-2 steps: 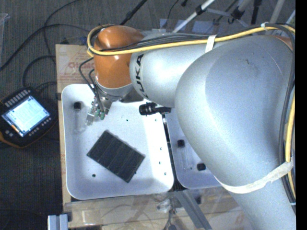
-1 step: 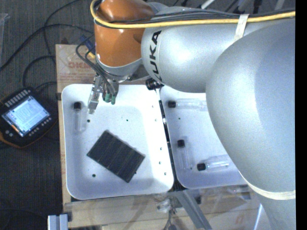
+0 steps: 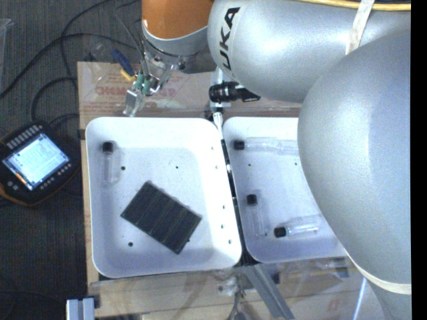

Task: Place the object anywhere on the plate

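A dark ribbed rectangular plate (image 3: 161, 217) lies at a slant on the floor of the left bin (image 3: 200, 132). A clear vial with a black cap (image 3: 109, 162) lies near that bin's far-left corner, apart from the plate. In the right bin (image 3: 267, 249) lie two more clear capped vials, one at the far side (image 3: 263, 145) and one at the near side (image 3: 297, 230), with a small black piece (image 3: 251, 199) between them. My gripper (image 3: 139, 91) hangs beyond the left bin's far edge, over the cardboard, with nothing seen in it.
The arm's large grey body (image 3: 360, 152) covers the right part of the right bin. A handheld pendant with a lit screen (image 3: 35, 159) lies on the floor to the left. Cables run across the dark floor behind the bench.
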